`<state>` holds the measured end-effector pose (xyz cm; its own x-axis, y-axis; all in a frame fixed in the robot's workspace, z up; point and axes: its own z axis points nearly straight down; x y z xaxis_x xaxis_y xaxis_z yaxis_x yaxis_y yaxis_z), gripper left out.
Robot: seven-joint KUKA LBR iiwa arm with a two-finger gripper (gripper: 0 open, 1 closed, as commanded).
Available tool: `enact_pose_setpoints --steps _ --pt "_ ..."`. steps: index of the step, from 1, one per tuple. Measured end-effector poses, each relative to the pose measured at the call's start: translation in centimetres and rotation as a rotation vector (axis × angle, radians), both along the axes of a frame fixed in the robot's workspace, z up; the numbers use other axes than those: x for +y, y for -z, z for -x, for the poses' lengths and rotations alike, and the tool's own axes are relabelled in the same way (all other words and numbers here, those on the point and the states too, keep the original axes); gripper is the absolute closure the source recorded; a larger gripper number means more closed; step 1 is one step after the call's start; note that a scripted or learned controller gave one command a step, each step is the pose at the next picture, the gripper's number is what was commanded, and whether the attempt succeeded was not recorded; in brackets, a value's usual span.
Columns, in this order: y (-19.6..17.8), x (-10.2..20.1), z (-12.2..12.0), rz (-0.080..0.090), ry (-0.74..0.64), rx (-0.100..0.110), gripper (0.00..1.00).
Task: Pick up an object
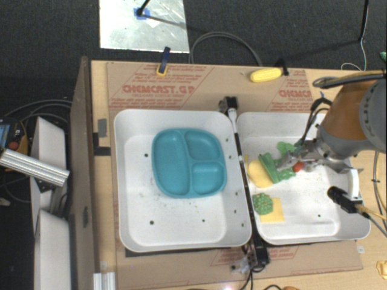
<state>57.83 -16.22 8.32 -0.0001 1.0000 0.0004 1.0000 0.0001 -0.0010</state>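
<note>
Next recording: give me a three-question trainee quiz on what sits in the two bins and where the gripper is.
1. True or false: the teal divided plate lies in the left bin.
2. Which bin is the gripper over? A) left bin B) right bin C) neither
3. Fill in: the green bumpy ball rests against a ______ block.

Key:
1. True. The plate has three compartments.
2. B. The gripper is down among the green toy and the yellow piece near the bin's left wall.
3. Yellow. Ball and block touch at the bin's front left.
</note>
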Motion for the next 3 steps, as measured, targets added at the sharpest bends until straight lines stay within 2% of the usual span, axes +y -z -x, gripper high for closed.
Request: enact_pose_setpoints --steps 1,2,3 --pt "-0.3 -2.8 -7.5 0.004 -0.006 -0.011 0.0" --pt "-0.1 2.1 -5.7 0.0 -0.006 -0.001 0.0" --pt "-0.3 0.7 -9.3 0.002 -0.006 -0.008 0.0"
